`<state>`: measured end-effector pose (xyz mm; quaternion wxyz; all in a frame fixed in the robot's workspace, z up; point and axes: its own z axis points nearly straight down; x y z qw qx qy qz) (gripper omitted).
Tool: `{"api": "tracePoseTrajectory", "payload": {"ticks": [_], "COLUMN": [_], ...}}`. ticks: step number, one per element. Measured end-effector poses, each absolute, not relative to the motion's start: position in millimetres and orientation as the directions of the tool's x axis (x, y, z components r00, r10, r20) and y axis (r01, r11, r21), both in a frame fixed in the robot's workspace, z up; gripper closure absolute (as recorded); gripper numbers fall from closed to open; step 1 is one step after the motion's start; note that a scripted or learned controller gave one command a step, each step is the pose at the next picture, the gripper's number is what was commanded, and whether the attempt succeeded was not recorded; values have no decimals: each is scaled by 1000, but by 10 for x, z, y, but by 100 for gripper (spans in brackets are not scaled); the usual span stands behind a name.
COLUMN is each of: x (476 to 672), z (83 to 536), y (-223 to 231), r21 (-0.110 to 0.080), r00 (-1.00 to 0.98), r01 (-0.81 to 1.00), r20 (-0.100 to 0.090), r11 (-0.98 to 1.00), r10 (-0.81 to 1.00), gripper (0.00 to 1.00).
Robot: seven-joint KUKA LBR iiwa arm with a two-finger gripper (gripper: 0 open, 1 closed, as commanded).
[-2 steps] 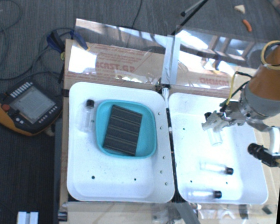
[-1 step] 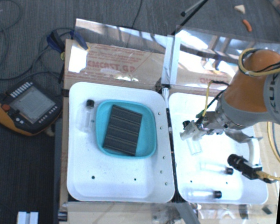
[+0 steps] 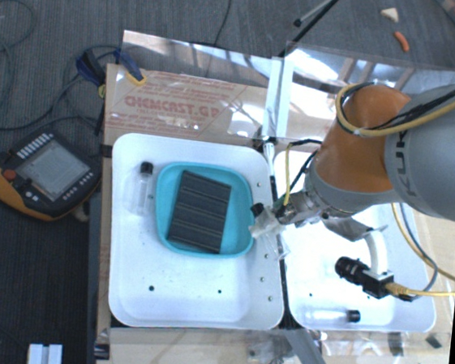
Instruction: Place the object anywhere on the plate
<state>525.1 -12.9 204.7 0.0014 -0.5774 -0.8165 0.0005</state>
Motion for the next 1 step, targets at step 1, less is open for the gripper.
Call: {"api": "tracePoseTrajectory", "payload": {"ticks": [1], "x": [5251], "z": [2048], "y": [-132], "r21": [-2], "r00": [-333], "r01": [943], "r20": [2], "r11": [333], "r10": [943], "gripper": [0]}}
